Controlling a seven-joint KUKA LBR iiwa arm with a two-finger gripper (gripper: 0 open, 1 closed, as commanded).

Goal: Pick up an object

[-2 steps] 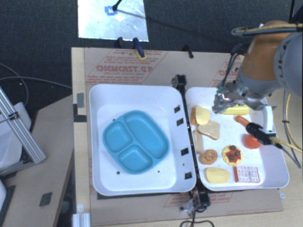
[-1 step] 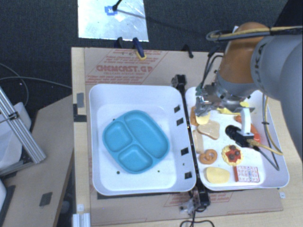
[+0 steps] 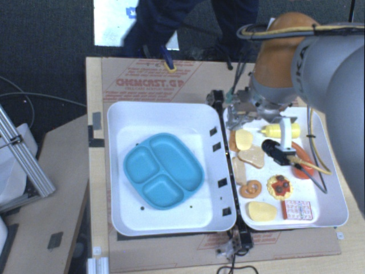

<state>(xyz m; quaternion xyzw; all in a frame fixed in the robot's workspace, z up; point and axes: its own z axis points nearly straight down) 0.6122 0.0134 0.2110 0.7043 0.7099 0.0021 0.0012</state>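
My gripper point(image 3: 237, 119) hangs over the back left corner of the right bin point(image 3: 336, 207), just behind a pale yellow cheese piece point(image 3: 244, 140). Nothing shows between it and the toys below. Several food toys lie in that bin: a bread slice point(image 3: 252, 158), a yellow corn cob point(image 3: 282, 131), a red-orange piece point(image 3: 303, 167), a round brown cookie point(image 3: 250, 188), a small tart with red topping point(image 3: 279, 186), a yellow wedge point(image 3: 262, 211) and a pink checked wafer point(image 3: 298, 210).
The left bin point(image 3: 122, 210) holds a blue divided plate point(image 3: 163, 169). A divider with black clips point(image 3: 222, 164) separates the bins. A person in dark clothes point(image 3: 188, 10) stands behind the bench. The grey arm point(image 3: 336, 79) covers the right bin's back right.
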